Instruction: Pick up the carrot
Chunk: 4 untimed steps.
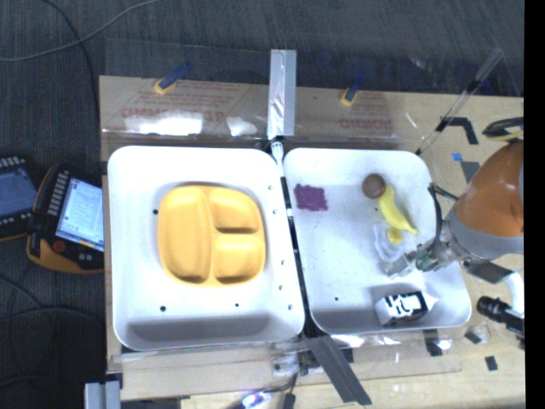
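The gripper [407,261] sits low in the right bin [341,262], at about 4 o'clock, beside the banana [396,213]. I cannot tell its grip. I can't pick out a carrot for sure. Best to lift up and look first.

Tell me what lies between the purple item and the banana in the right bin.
Camera view: bare white bin floor, between the purple item and the banana.
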Available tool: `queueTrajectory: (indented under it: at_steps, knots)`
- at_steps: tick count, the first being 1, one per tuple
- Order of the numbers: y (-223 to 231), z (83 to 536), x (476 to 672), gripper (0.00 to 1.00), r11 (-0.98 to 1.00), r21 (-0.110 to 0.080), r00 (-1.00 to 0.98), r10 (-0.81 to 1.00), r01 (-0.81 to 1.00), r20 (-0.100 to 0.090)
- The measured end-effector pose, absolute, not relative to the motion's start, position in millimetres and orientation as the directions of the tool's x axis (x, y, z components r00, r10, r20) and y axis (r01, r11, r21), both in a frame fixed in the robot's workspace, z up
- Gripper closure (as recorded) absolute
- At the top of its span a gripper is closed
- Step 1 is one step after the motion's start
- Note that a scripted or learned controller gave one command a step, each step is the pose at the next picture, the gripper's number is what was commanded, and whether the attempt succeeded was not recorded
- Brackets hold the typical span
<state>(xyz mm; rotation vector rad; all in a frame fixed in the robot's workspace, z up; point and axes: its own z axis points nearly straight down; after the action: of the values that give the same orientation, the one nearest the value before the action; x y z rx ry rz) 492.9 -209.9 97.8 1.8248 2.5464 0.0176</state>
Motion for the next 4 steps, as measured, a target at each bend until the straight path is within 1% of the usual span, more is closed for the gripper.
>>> queueTrajectory:
  at_steps: [1, 2, 3, 4]
  knots:
    - [-209, 230, 485.5, 1.00, 0.698, -0.002, -0.698, 0.716, 0.716, 0.001]
    - [-208, 237, 487.9, 1.00, 0.700, -0.001, -0.700, 0.714, 0.714, 0.002]
    - [-200, 209, 487.8, 1.00, 0.957, 0.001, -0.957, 0.290, 0.290, 0.002]
    - [-222, 227, 555.6, 1.00, 0.995, 0.003, -0.995, -0.103, -0.103, -0.003]
